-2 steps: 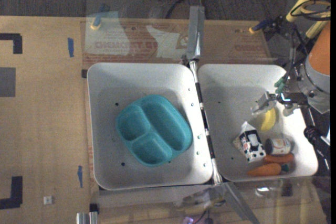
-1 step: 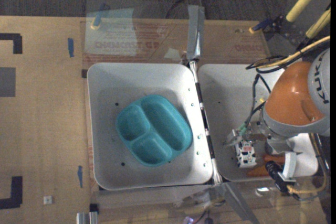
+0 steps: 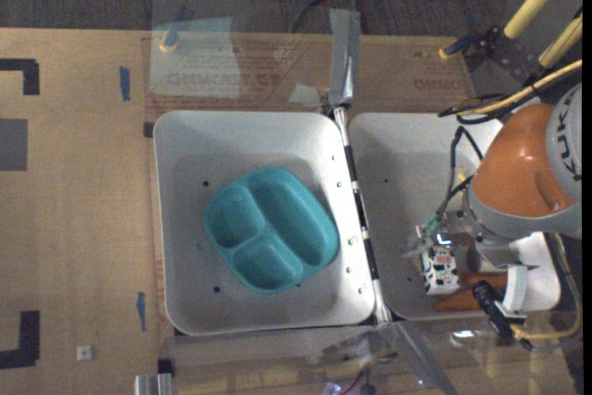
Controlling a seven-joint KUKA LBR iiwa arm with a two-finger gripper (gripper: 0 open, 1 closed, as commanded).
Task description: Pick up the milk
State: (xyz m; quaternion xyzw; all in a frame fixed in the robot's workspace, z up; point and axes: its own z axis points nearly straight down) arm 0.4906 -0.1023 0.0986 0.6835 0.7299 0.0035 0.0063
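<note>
Looming closest to the lens, the arm (image 3: pixel 532 166) is reaching in from the right, its orange band and grey wrist hanging over the right bin (image 3: pixel 398 171) and covering much of that bin's near right part. Beneath it, the bench (image 3: pixel 74 227) is carrying two shallow white bins side by side. The left bin (image 3: pixel 185 153) is holding a teal divided plate (image 3: pixel 270 228), lying near its middle and well apart from the arm.

In the right bin, the milk (image 3: pixel 440 267), a small white carton with dark markings, is sitting near the bin's near edge, just left of the wrist. Its long axis is running roughly from far to near in the scene, tilted slightly. An orange, carrot-like item (image 3: pixel 462 299) is lying just beside the carton on its near right side, apparently touching it.

The gripper (image 3: pixel 435 245) is sitting at the far end of the carton, directly over or against its top. Whether the jaws are open, closed or clamping the carton cannot be told, as the wrist and cabling are obscuring them.

Judgement: the carton is lying immediately below and slightly nearward of the gripper, so the coming move depends on the jaws straddling the carton's short width, not its length.
</note>
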